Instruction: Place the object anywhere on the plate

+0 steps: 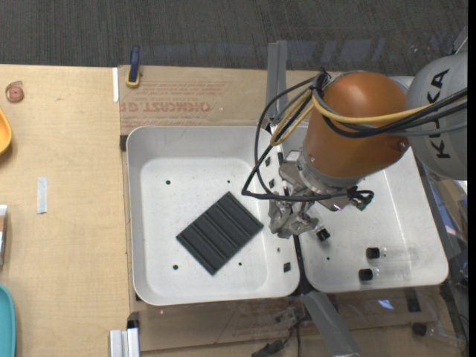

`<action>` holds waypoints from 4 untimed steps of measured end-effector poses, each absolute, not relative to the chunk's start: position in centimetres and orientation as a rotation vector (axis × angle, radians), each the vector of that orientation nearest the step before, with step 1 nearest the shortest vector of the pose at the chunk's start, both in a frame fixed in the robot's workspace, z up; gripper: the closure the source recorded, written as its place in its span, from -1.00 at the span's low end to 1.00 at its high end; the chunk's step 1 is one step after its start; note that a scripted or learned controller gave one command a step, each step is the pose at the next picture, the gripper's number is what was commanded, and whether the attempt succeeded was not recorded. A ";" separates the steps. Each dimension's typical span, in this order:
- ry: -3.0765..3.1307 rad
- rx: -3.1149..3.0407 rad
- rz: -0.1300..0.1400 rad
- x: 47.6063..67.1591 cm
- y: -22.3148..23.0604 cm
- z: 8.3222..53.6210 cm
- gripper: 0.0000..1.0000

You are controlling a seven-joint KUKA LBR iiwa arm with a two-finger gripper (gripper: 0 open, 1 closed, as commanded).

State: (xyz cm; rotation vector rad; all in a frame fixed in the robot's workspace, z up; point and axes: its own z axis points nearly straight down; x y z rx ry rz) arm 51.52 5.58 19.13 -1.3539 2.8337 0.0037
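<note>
The plate [220, 232] is a dark grey ribbed rectangle lying flat and turned at an angle in the left bin [149, 199]. My gripper [291, 225] hangs over the seam between the two bins, just right of the plate's right corner, under the orange wrist band [357, 125]. Small black objects lie in the right bin [424, 222]: one [323, 234] close beside the gripper, another [373, 253] farther right, and a third [365, 274] near the front rim. The metal gripper body hides whatever lies directly under it.
Black and yellow cables [297, 110] loop off the wrist over the left bin's back right corner. A small black bit [286, 267] lies in the left bin's front right corner. A cardboard sheet [178, 95] lies behind the bins, and the wooden bench [59, 199] extends left.
</note>
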 end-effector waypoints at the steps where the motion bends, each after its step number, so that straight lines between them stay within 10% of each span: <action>1: 2.514 -1.876 0.002 50.7 3.4 28.9 1.00; 3: 1.770 -2.591 0.004 51.9 5.8 31.3 1.00; 4: 1.458 -2.781 0.008 55.1 12.3 24.3 1.00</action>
